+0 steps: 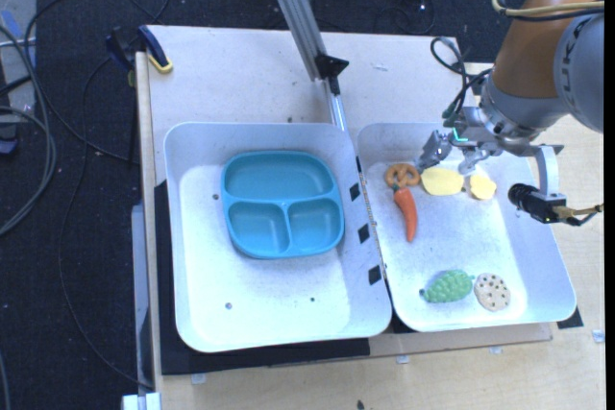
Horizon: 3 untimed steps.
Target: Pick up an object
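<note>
so the gripper (452, 152) is hovering in the right bin (538, 254) with its fingers spread and gripping nothing, and the yellow piece (441, 181) is sitting just below them, right beside the pretzel (403, 175), long axis running left-right

My arm (553, 43) runs off the picture's right edge, so its base is cut off. My gripper (452, 152) is small and partly hidden by its own wrist. It covers the far edge of the yellow piece (443, 181).
</note>
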### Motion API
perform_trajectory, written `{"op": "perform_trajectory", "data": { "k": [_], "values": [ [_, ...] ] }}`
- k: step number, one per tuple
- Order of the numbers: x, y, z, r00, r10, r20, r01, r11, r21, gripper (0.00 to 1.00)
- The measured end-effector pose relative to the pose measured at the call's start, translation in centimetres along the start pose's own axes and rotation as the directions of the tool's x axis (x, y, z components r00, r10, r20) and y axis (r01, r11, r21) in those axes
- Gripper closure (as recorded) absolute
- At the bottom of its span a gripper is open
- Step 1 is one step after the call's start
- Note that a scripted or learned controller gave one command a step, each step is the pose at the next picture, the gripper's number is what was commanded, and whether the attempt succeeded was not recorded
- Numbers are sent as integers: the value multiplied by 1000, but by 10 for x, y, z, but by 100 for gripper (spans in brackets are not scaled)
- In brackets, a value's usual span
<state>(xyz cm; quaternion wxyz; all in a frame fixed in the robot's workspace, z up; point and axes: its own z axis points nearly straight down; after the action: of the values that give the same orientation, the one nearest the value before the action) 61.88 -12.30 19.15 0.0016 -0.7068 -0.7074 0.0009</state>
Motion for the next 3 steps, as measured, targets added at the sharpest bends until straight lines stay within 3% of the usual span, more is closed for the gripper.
{"op": "perform_trajectory", "data": {
  "k": [1, 3],
  "values": [
    [0, 1, -1, 1000, 0, 1, 0, 1000, -3, 0],
    [2, 12, 99, 1000, 0, 4, 0, 1000, -5, 0]
  ]
}}
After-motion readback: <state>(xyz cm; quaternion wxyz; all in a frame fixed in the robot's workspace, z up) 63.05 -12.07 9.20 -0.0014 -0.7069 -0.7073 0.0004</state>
